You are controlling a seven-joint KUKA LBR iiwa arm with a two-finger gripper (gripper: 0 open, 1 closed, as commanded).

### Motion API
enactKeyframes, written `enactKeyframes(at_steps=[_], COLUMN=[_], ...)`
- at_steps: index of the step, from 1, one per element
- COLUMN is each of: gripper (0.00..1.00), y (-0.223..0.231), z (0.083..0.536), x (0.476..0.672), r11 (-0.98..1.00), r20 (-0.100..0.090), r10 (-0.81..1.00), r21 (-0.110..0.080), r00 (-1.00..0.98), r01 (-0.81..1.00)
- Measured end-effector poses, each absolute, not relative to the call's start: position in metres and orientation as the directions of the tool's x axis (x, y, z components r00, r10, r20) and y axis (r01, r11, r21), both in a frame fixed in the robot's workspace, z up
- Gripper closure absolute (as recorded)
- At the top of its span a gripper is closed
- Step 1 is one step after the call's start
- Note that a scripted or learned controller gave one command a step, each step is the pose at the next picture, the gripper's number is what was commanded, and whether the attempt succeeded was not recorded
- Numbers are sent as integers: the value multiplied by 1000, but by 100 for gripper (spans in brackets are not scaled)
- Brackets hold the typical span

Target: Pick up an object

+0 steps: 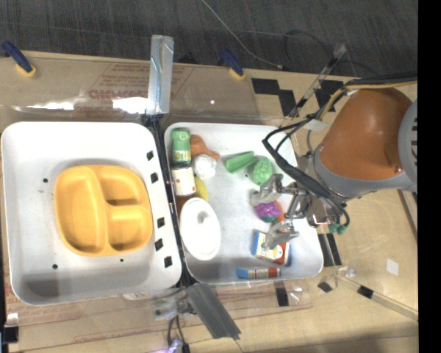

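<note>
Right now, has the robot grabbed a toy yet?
Not yet, as far as I can see. The gripper is down in the right bin, right over the purple toy. I can't tell if it's pinching it. Nothing is lifted, so grabbing and lifting remain.

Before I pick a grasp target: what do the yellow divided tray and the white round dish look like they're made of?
Yellow divided tray: likely moulded plastic, matte to semi-gloss, with an even colour, rounded compartments and soft highlights.
White round dish: smooth and glossy, with a bright sheen; plastic or glazed ceramic, the view can't settle which.
</note>
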State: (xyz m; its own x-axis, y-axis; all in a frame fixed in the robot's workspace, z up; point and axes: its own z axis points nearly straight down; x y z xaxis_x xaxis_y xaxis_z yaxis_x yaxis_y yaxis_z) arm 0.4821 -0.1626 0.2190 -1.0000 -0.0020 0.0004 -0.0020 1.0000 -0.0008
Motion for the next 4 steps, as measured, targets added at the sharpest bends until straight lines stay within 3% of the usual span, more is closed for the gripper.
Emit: enactKeyframes(at_steps=[1, 2, 3, 4], gripper=[0, 0, 0, 100], y=[-200, -210, -209, -207], z=[150, 93, 93, 104], x=[519, 557, 487, 491], r11=[990, 985, 968, 971], r20=[2, -3, -3, -9], r10=[142, 171, 249, 239], r21=[0, -1, 0, 0], r00=[-990, -985, -968, -971], r01=[142, 171, 249, 239])
